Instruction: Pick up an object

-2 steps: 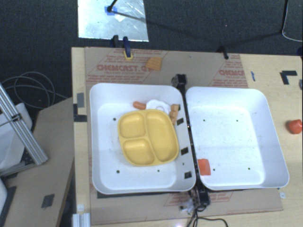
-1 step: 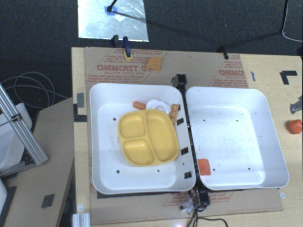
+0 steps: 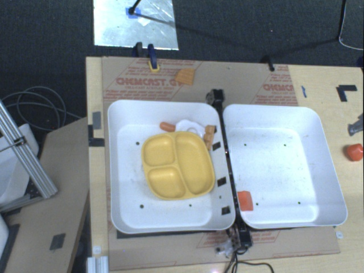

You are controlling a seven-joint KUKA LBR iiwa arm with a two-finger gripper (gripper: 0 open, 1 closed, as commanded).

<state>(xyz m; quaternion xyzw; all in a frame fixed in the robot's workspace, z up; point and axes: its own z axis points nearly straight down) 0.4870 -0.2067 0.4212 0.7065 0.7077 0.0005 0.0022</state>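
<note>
yellow plastic dominates the camera view: a divided plate with three compartments lies flat in the left bin, roughly at its middle. it looks stiff, light and smooth, and its broad shallow body offers no easy pinch except at the raised rim, so it is probably a poor candidate. behind it, touching or just beside its far edge, sit a small orange sausage-shaped piece, a white crumpled-looking item partly hidden by the plate, and a small tan block near the bin's right wall. these small pieces seem light and rigid enough to take across their narrow sides, though the crowding against the plate could foul a finger.

in the right bin, a small orange-red block rests alone at the near left corner, close to the wall. it appears compact and firm, likely the simplest grasp, taken across its short width, with care for the wall beside it.

at the right edge of the view, above the bench and beyond the right bin, a grey piece of the gripper juts in; whether it is wide or narrow i cannot tell, and nothing is seen in its hold.
</note>
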